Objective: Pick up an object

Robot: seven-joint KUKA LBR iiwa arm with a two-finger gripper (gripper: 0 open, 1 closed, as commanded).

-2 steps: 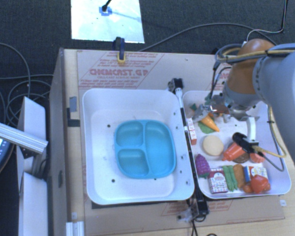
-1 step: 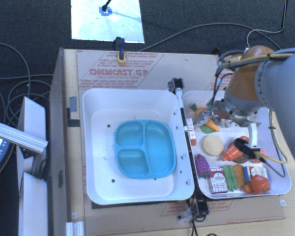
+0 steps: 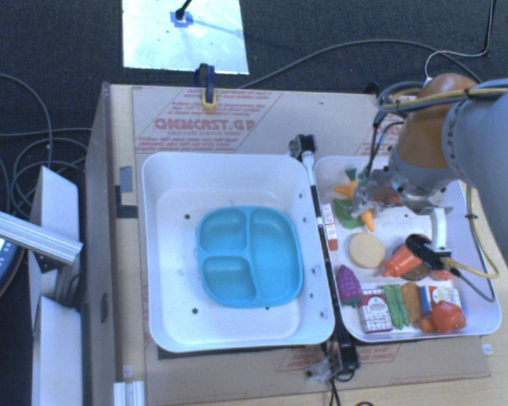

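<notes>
Toys crowd the right bin [image 3: 489,311], since no single piece is named. Nearest the camera, along its 6 o'clock edge, lie a purple grape bunch [image 3: 348,285], a small red-and-white carton [image 3: 374,310], green pea pods [image 3: 396,304] and a red-orange piece [image 3: 445,315]. Toward the middle sit a pale round disc [image 3: 367,249] and an orange cone-shaped piece [image 3: 401,261]. At the bin's 11 o'clock, green and orange bits [image 3: 351,203] lie under the gripper [image 3: 374,191]; whether it is wide or narrow I cannot tell. The left bin [image 3: 165,227] holds a blue divided plate [image 3: 249,255] at its centre. Farthest back, a yellow-and-blue clamp [image 3: 207,87] stands at the bench's 12 o'clock.
</notes>
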